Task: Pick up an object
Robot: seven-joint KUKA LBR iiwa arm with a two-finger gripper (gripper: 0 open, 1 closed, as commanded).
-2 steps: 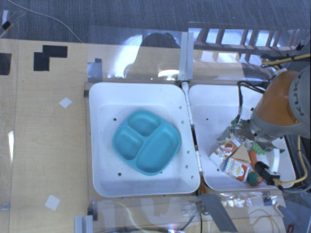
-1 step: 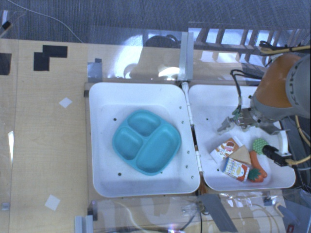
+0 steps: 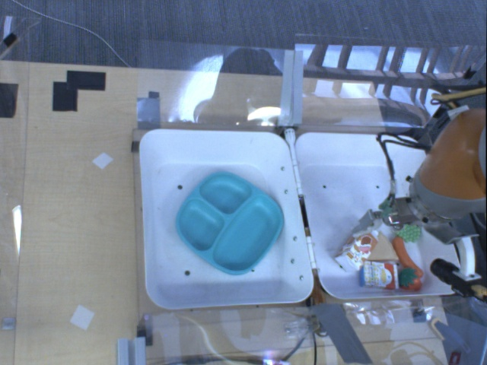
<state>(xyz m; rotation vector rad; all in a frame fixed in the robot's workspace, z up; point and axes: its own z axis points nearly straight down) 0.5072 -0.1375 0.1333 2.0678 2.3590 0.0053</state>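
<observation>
My gripper (image 3: 386,218) hangs low in the right bin (image 3: 335,173), near its right side, under the arm's orange band (image 3: 456,158). It is just above a pile of small items. A white snack pouch (image 3: 358,249) with red print lies directly below and left of it. A small can (image 3: 378,274) with a red and white label lies on its side near the bin's front wall. An orange carrot (image 3: 411,263) and a tan wedge (image 3: 386,249) rest beside the can, and a green piece (image 3: 411,233) peeks out by the wrist. The arm hides part of the pile.
The left bin (image 3: 160,226) holds a blue three-compartment plate (image 3: 230,221) in its middle. A metal divider (image 3: 299,204) separates the two bins. The right bin's left and rear floor is bare white. Clear panels and cables border the bench's front edge.
</observation>
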